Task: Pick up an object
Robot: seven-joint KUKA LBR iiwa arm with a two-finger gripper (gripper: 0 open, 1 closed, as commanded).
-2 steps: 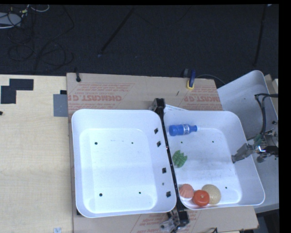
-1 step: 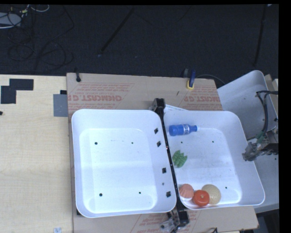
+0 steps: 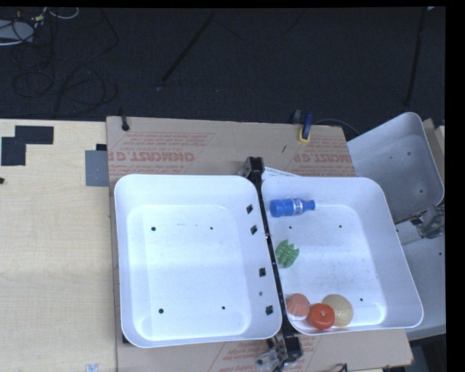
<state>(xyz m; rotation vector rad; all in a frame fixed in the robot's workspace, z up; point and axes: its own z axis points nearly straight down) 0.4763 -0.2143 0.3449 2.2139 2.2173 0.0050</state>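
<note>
Right bin (image 3: 389, 240): blue bottle (image 3: 293, 208) lies on its side near the far-left corner. Green leafy item (image 3: 287, 253) sits by the left wall, mid-length. Near-left corner: peach-coloured piece (image 3: 297, 304), red round object (image 3: 321, 316) and tan round object (image 3: 338, 308), clustered and touching.

- 1 fixed camera looks down at a slant from above the bench (image 3: 51, 240).
- Both white bins, left bin (image 3: 185, 261) and right bin (image 3: 378, 240), fit in frame.

Lab bench: twin bins (image 3: 123, 218), cables (image 3: 43, 22)
</note>
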